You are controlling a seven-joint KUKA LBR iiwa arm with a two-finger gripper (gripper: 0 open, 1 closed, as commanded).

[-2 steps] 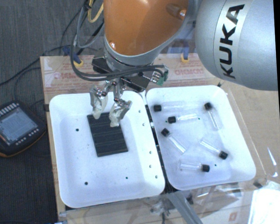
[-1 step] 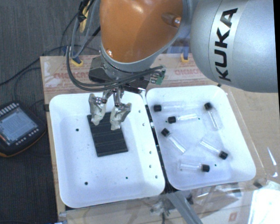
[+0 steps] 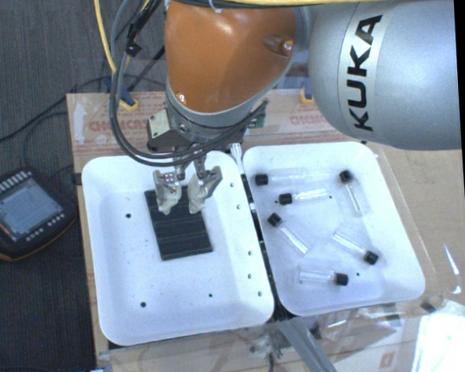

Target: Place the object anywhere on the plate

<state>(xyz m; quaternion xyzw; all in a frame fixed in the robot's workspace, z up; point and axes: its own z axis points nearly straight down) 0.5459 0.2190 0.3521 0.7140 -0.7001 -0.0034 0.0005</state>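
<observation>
A black ribbed plate (image 3: 182, 230) lies flat in the left white bin (image 3: 115, 259), towards its upper middle. My gripper (image 3: 184, 195) hangs over the plate's far end, and its two metal fingers (image 3: 168, 191) stand apart with bare bin floor showing between them. The gripper is open and holds nothing. Several clear vials with black caps lie scattered in the right bin (image 3: 397, 246); one such vial (image 3: 286, 232) is nearest the divider. The orange wrist and grey arm cover the bench behind the bins.
Other vials (image 3: 322, 276) (image 3: 353, 195) lie about the right bin. A raised rim (image 3: 256, 243) divides the two bins. A teach pendant (image 3: 22, 211) sits on the floor to the left. Cables loop above the left bin's top edge.
</observation>
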